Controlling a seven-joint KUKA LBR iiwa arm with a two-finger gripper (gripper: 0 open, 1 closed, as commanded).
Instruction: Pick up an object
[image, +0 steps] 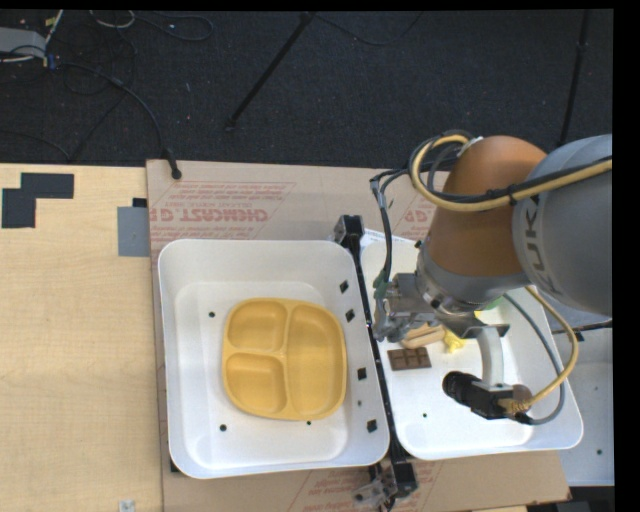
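Observation:
My gripper (398, 312) hangs low over the left part of the right bin (560, 440), under the grey and orange wrist that hides most of it. Just below it lie a small brown ridged block (408, 358) and a tan stick-shaped piece (422, 335). A small yellow piece (453, 343) shows beside them. The tan piece lies right at the gripper's lower edge; I cannot tell whether they touch. A yellow divided plate (285, 357) rests in the left bin (190, 300).
A black divider with clips (362, 330) runs between the two bins. A dark cylindrical part with a yellow cable (485, 393) sits over the right bin's lower middle. The arm's bulk covers that bin's upper half. Cardboard lies under both bins.

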